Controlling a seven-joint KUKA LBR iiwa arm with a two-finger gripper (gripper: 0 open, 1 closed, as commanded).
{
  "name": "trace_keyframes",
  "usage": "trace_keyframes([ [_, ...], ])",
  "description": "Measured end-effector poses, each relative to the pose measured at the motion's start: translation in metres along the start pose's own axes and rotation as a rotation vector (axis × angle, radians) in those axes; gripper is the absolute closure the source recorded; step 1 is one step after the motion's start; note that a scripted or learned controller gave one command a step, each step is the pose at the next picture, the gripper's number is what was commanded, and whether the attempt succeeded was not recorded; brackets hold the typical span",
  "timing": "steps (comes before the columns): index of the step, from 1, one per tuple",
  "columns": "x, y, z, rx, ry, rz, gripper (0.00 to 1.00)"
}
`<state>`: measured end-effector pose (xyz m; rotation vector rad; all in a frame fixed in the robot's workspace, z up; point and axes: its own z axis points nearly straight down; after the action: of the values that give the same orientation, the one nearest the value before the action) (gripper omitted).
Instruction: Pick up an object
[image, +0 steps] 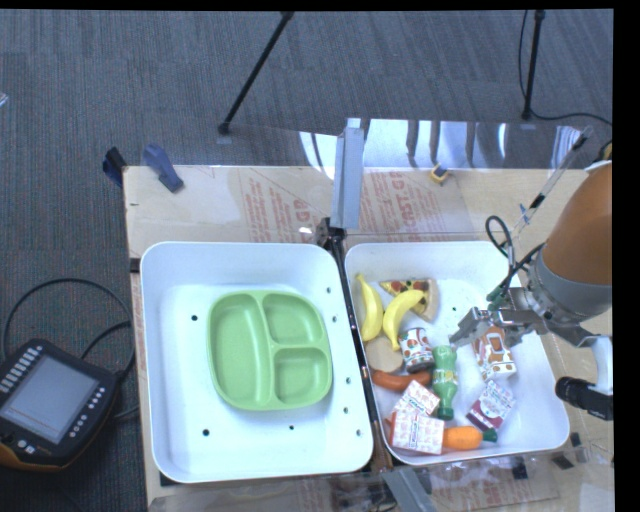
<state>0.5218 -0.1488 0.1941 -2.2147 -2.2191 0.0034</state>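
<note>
A green divided plate (270, 350) lay in the left bin (160, 300) while the gripper (480, 330) hung over toy food in the right bin (450, 255).

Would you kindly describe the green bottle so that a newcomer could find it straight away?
Start at the right-hand white bin, the one crowded with toy food. Near its middle, below the two bananas, the green bottle lies lengthwise beside a small can. It is the sole green item among red, orange and yellow neighbours.
</note>
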Motion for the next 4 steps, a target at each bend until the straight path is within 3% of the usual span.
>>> trace_keyframes([
  [1, 0.000, 0.000, -0.008, 0.002, 0.002, 0.001, 1.00],
  [2, 0.045, 0.045, 0.059, 0.000, -0.001, 0.475, 1.00],
  [3, 0.049, 0.076, -0.129, -0.004, -0.002, 0.748, 1.00],
  [4, 0.008, 0.113, -0.153, -0.002, -0.002, 0.753, 1.00],
])
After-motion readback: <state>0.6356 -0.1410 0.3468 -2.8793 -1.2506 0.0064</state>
